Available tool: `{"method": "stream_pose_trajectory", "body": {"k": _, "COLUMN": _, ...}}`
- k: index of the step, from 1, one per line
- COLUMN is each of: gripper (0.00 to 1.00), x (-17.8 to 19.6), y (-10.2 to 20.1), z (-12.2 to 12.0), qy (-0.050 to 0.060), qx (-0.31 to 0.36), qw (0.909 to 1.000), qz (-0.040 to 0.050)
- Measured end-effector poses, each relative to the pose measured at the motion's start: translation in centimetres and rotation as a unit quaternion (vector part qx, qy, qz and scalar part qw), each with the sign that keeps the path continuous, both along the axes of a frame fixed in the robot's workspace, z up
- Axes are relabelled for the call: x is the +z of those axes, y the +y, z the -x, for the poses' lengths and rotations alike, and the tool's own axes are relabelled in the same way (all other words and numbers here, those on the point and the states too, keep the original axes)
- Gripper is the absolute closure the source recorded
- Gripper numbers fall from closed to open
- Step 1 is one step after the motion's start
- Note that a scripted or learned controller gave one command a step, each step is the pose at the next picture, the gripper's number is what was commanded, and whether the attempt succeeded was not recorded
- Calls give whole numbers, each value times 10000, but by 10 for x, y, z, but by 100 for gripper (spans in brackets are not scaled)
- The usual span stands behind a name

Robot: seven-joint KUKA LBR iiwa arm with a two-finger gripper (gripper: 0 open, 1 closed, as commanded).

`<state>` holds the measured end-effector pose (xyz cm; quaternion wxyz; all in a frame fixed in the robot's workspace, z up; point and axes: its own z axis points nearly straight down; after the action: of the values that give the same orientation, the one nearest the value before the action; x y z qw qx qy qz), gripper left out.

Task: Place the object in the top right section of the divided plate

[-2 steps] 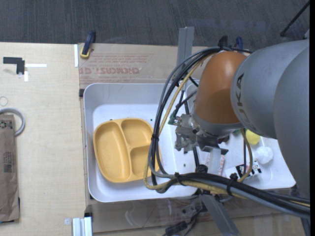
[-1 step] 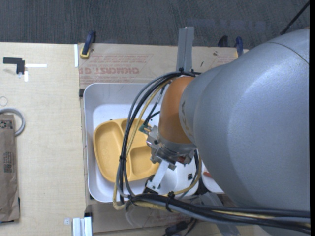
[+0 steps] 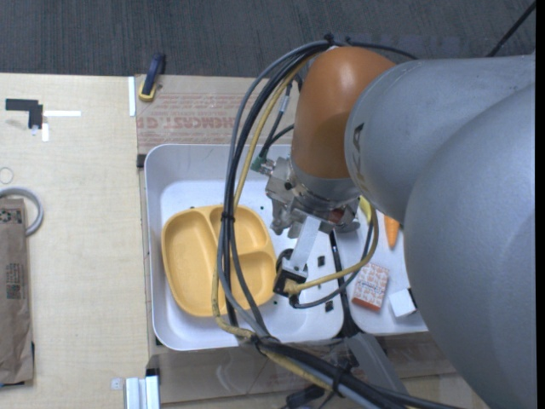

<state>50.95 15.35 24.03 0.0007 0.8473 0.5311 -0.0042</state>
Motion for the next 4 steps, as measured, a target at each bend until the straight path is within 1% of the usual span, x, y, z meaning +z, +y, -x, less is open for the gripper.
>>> {"method": "stream_pose_trajectory", "body": {"k": 1, "gripper": 100, "x": -101, "y": 45, "z": 33, "qy": 4, "qx": -1077, "qw": 9942, "qz": 6}}
{"method": "stream_pose_trajectory", "body": {"k": 2, "gripper": 100, "x": -104, "y": 41, "z": 18, "qy": -3, "qx": -555, "qw": 9985, "qz": 4}}
{"method": "stream_pose_trajectory", "body": {"k": 3, "gripper": 100, "x": -140, "y": 68, "z": 26, "qy": -90, "qx": -1547, "qw": 9879, "qz": -9}}
{"method": "stream_pose_trajectory", "body": {"k": 4, "gripper": 100, "x": -139, "y": 65, "z": 24, "qy": -100, "qx": -457, "qw": 9989, "qz": 7}}
